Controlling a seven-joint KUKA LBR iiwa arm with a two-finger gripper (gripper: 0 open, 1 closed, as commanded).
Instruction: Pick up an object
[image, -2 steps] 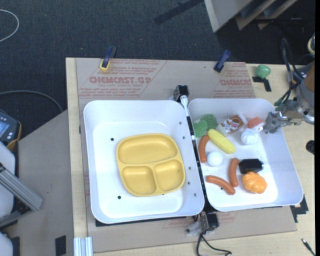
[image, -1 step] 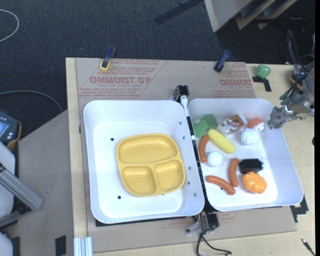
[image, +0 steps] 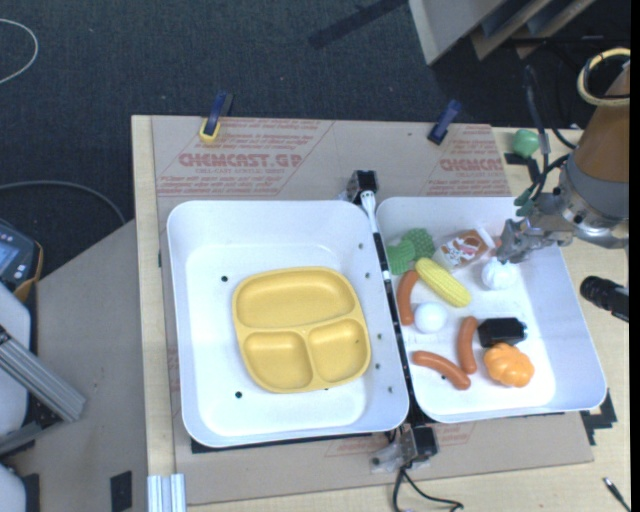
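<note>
My gripper (image: 516, 246) hangs over the far right part of the right bin (image: 570, 330). Just below it, toward the front, lies a white garlic-like bulb (image: 497, 275), very close to or touching it. A red and white packet (image: 463, 248) sits just to its left. Further left lie a green vegetable (image: 410, 248) and a yellow corn cob (image: 442, 282). Nothing shows held in the gripper.
Also in the right bin are a white ball (image: 430, 318), three orange-red sausages (image: 467, 343), a black block (image: 501, 330) and an orange pepper (image: 509, 366). The left bin (image: 200, 300) holds a yellow divided plate (image: 300, 328).
</note>
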